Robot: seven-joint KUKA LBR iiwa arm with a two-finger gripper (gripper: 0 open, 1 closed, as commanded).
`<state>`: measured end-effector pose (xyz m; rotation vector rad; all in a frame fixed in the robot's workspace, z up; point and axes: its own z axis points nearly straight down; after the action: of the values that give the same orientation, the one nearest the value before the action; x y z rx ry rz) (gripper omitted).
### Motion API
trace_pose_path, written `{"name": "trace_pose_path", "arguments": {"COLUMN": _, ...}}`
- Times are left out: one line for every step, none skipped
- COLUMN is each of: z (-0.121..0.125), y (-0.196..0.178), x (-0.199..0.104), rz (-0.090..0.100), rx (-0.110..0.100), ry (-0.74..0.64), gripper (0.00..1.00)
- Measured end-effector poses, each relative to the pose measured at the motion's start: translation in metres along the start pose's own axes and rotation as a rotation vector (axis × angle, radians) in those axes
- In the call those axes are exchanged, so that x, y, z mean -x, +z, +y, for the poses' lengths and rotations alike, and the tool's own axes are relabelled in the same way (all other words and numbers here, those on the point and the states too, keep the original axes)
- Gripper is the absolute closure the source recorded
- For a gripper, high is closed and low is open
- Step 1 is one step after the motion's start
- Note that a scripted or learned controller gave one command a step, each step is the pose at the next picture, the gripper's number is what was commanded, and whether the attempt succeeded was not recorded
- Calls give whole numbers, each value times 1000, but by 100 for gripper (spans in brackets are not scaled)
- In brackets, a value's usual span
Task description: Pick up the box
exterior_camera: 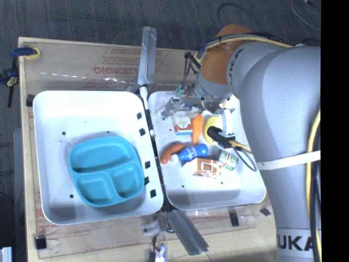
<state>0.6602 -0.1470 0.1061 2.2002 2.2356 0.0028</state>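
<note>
The box (207,168) is a small orange-and-white carton lying flat in the front middle of the right bin (248,192). My gripper (179,106) hangs over the back left part of that bin, well behind the box and apart from it. Just under the gripper lies a small white-and-red package (181,124). I see nothing held in the gripper.
Around the box lie a blue bottle (192,153), an orange sausage-shaped piece (171,150), a carrot (197,126), a yellow piece (211,123) and a can (228,160). The left bin (49,108) holds a blue divided plate (106,169). The arm covers the right bin's right side.
</note>
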Motion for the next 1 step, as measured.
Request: {"name": "trace_pose_path", "arguments": {"z": 1, "y": -7, "x": -1, "rz": 1, "rx": -5, "ry": -7, "gripper": 100}}
